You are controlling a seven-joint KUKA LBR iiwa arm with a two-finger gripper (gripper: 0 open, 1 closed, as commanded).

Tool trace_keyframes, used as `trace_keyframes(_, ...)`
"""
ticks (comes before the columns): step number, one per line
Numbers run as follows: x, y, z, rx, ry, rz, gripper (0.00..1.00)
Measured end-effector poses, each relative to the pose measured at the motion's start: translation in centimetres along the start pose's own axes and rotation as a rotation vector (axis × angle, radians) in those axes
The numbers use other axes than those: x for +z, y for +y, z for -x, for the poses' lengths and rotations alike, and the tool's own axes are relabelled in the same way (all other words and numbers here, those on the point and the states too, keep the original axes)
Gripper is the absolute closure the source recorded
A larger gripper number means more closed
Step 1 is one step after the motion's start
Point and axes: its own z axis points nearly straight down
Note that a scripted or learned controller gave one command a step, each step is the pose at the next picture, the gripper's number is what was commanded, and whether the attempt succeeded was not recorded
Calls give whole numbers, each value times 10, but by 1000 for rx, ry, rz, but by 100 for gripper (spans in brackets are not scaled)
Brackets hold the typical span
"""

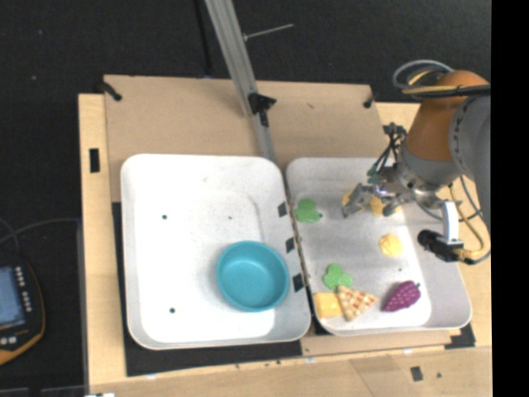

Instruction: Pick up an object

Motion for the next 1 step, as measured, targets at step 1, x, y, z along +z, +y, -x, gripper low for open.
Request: trace_keyframes(1,15,1,1,1,-1,5,0)
